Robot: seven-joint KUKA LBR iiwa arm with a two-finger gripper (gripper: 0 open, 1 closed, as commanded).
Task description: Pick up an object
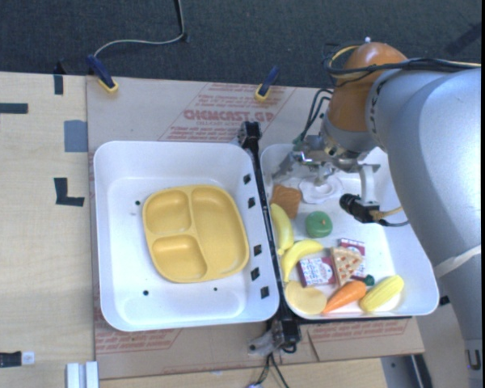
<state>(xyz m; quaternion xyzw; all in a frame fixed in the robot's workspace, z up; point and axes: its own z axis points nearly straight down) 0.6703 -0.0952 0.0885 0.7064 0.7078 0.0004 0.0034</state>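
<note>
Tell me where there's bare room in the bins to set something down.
Left bin: bare floor rings the yellow divided plate, widest along the front wall and left side. Right bin: crowded with toy food, such as the carrot and bananas; gripper at its back.

Lying in the left bin [113, 217] — a divided tray [196, 233]. Crowding the right bin [416, 273] — bananas [287, 245] left, carrot [343, 295] and corn [382, 293] near, arm [420, 136] reaching over the far end.
</note>
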